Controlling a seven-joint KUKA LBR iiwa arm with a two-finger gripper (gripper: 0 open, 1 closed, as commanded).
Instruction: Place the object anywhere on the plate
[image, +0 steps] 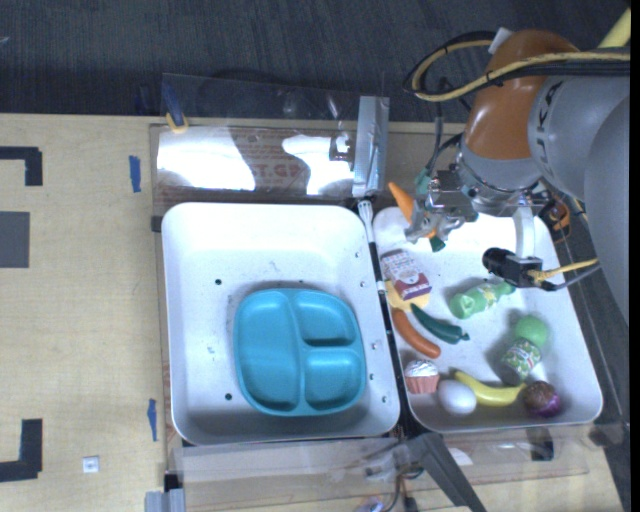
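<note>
A blue sectioned plate (297, 350) lies in the left white bin (200, 250). The right bin (575, 350) holds the toy food: an orange carrot (401, 198) at its far left corner, a small carton (401, 268), a hot dog (414, 333), a dark green pepper (438, 324), a green bottle (477, 299), a green can (524, 347), a banana (487, 389), a cupcake (421, 377), a white egg (458, 399) and a purple onion (541, 398). My gripper (432, 222) hangs over the far left part of the right bin, just right of the carrot and above the carton.
A clear plastic guard (270, 150) stands behind the left bin. The grey arm with its orange band (510, 110) and yellow cables covers the far right corner. A black fitting (510, 265) hangs over the right bin's middle.
</note>
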